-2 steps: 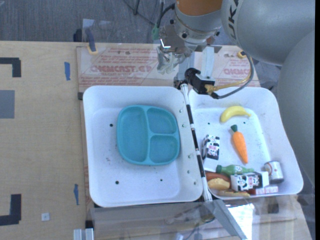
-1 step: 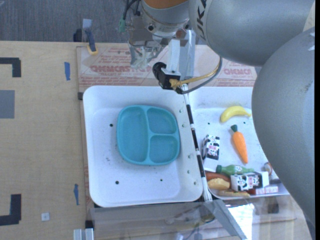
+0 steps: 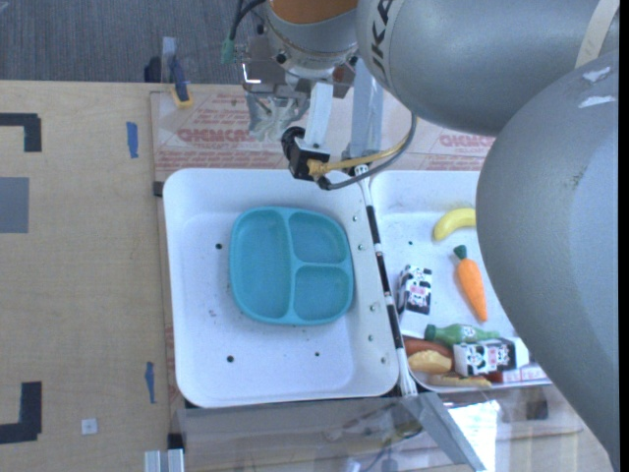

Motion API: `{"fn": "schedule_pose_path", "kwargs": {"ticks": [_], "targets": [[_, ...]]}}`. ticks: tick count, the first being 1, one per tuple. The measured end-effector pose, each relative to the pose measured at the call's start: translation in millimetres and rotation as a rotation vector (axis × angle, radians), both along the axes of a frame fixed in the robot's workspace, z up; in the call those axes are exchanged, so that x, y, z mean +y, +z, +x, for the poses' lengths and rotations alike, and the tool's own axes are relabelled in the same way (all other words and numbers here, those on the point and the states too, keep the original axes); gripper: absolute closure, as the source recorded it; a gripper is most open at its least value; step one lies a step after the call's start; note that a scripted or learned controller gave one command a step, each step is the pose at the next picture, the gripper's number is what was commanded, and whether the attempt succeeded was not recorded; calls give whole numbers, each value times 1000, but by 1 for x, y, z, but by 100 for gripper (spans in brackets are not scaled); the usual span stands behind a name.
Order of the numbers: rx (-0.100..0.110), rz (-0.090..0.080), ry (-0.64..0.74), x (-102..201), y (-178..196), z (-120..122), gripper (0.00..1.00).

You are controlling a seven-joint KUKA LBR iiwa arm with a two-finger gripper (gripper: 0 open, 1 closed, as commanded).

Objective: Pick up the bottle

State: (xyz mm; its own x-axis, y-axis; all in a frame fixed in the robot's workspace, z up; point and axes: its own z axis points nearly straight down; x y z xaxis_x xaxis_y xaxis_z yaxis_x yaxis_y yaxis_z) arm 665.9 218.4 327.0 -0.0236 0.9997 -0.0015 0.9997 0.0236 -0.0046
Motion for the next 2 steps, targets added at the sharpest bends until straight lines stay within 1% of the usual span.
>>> {"fn": "schedule_pose_path", "kwargs": {"ticks": [1,2], "targets": [[0,0,-43,-16,3,0,100],[-4,1,-98,7,8,0,100]]}}
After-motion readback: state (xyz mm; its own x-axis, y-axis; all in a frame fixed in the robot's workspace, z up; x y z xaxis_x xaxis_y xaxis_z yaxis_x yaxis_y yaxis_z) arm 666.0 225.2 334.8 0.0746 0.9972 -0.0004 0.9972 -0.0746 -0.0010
